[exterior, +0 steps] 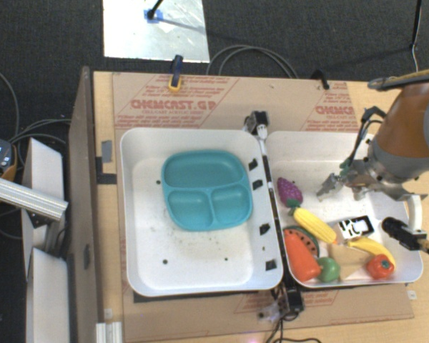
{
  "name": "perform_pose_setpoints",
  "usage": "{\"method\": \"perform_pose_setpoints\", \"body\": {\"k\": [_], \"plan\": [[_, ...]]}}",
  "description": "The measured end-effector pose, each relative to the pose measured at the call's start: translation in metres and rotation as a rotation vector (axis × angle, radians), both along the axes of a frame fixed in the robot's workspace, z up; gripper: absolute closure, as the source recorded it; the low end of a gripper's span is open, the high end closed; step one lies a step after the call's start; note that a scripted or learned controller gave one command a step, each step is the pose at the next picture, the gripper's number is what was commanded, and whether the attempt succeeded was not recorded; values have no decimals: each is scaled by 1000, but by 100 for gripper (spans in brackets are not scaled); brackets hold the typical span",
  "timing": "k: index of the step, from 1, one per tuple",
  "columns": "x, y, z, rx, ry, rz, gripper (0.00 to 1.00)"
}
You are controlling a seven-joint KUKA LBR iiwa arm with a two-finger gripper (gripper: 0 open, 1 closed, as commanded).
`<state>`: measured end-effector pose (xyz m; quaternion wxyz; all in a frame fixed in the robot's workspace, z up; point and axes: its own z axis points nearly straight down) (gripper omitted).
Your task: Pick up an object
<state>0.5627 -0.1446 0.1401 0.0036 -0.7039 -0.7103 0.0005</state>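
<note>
Cardboard (pixel 200 98) with red printing covers the bench under both bins. The arm (pixel 415 131) comes in from the right edge, cut off there, its orange band above the grey wrist. The gripper (pixel 334 184) hangs over the upper part of the right bin (pixel 307 148), tilted toward the left; its fingers blur against the white floor, so whether they are apart or closed cannot be told, and nothing is visibly held between them.

Toy food lies crowded in the lower half of that bin. The purple grapes (pixel 289 190) sit just beside the divider, near the gripper but apart from it. Below them lie the corn (pixel 314 224), a red slice, perhaps watermelon (pixel 301 254), a green piece (pixel 330 269), a banana (pixel 370 246) and a tomato (pixel 380 266). A black and white tag (pixel 355 227) rests between corn and banana.

The left bin (pixel 143 191) holds a teal tray (pixel 206 190) with three compartments. Dark carpet surrounds the bench, with cables, a shiny metal sheet (pixel 156 20) at the top, and a white box (pixel 43 184) on the left.
</note>
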Motion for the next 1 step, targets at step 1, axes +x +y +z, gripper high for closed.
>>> {"method": "perform_pose_setpoints", "body": {"k": [1], "plan": [[-31, 51, -58, -2, -5, -3, 0]]}}
